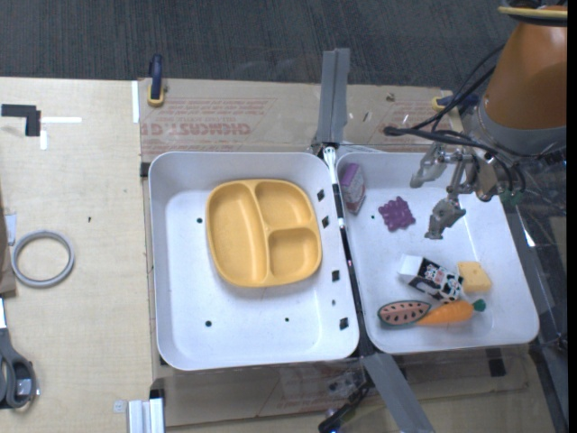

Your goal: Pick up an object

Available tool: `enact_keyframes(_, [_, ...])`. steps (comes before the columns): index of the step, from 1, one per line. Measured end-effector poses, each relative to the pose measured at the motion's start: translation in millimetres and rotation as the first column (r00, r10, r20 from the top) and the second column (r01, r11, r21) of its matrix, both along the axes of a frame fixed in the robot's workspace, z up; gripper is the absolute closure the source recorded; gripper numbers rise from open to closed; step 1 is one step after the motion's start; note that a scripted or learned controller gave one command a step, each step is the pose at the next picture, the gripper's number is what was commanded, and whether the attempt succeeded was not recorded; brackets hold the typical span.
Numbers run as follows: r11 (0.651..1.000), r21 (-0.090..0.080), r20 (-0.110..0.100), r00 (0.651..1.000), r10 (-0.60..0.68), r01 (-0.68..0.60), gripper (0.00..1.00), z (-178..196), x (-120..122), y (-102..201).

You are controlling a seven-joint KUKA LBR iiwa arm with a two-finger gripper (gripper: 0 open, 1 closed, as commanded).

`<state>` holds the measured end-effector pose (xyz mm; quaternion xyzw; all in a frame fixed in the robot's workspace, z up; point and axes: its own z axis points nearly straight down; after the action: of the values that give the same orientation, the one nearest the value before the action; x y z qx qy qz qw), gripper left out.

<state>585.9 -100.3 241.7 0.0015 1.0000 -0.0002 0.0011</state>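
We see the purple toy [396, 214] lying loose on the right bin's floor [505, 309], just left of the claw [444, 210]. The claw hangs above that bin with its fingers apart, nothing between them. Below it lie a black-and-white box [431, 278], a yellow block [475, 278] and a carrot [448, 313]. Far to its left, a yellow divided plate [264, 233] sits in the left bin [171, 314].

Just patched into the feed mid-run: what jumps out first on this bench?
The yellow divided plate stands out most, lying alone in the left bin. In the right bin, a cluster sits near the front: a carrot toy, a watermelon slice toy, a yellow block and a black-and-white item, with a purple piece farther back. The claw hangs over that bin beside the purple piece.
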Motion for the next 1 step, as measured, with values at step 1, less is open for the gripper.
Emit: enact_keyframes(1, [0.877,0.0,0.0,0.877,-0.48,0.48,0.0,-48.2,35.1,-12.2])
